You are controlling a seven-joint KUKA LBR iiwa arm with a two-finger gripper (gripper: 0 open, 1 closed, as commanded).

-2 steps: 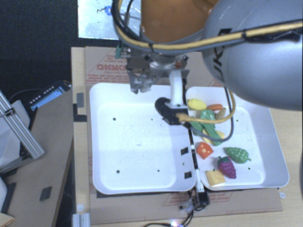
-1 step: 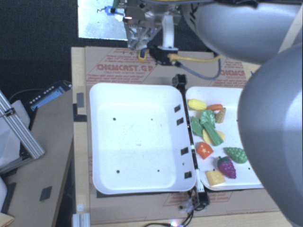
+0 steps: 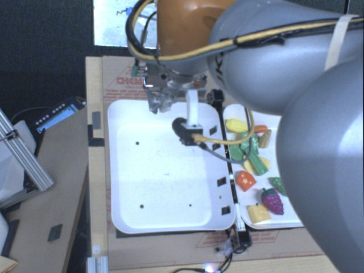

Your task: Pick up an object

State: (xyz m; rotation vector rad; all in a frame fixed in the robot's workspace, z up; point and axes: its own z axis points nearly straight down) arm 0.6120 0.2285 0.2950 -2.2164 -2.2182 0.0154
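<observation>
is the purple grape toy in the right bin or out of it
In: the purple grape toy lies on the right bin's floor, beside a yellow block.

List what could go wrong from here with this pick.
1. The gripper hangs over the left bin's far edge, while the toy food, such as the grapes and corn, lies in the right bin; closing here would likely grab nothing.
2. The yellow cable trails across the divider and may snag on a move.
3. The arm hides part of the right bin, so items there may be misjudged.
</observation>
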